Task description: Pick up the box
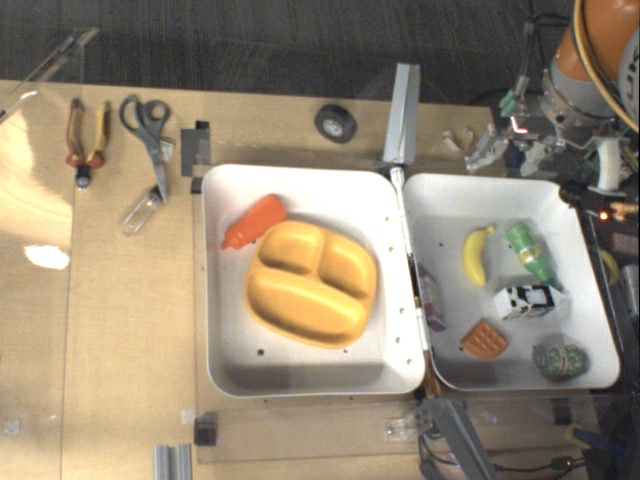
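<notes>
Right bin holds box, banana, bottle.

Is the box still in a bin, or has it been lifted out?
In. The box, white with black patches, lies on the floor of the right bin, between the green bottle and the waffle.

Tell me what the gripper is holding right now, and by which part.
It cannot be told. The arm sits at the upper right, off the bins, and no object shows at its end. The box lies untouched in the right bin, beside the banana.
</notes>
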### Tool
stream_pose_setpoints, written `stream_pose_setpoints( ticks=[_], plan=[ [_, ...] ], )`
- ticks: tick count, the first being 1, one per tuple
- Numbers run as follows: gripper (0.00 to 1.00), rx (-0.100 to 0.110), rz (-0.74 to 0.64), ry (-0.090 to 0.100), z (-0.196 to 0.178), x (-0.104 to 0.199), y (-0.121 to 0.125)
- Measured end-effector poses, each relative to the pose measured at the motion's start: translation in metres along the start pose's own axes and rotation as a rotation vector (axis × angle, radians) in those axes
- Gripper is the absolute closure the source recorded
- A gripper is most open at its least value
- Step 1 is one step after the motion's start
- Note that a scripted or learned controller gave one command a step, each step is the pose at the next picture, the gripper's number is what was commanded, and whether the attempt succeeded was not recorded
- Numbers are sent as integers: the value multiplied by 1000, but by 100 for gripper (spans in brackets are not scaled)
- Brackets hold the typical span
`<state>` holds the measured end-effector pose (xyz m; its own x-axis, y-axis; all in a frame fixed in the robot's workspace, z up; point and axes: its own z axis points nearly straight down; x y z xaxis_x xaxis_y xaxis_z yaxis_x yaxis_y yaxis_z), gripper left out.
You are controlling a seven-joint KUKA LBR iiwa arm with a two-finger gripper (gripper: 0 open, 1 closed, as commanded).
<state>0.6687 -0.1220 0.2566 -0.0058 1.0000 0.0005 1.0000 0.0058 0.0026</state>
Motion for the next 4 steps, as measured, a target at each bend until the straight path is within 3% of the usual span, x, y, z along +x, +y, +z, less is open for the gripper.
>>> stream_pose_setpoints(
  ticks=[2,3,4],
  plan=[
    [0,-10,-66,-1,168,25,-46],
    [0,-3,-161,-1,158,-21,-1],
    [0,-8,-97,-1,168,30,-48]
  ],
)
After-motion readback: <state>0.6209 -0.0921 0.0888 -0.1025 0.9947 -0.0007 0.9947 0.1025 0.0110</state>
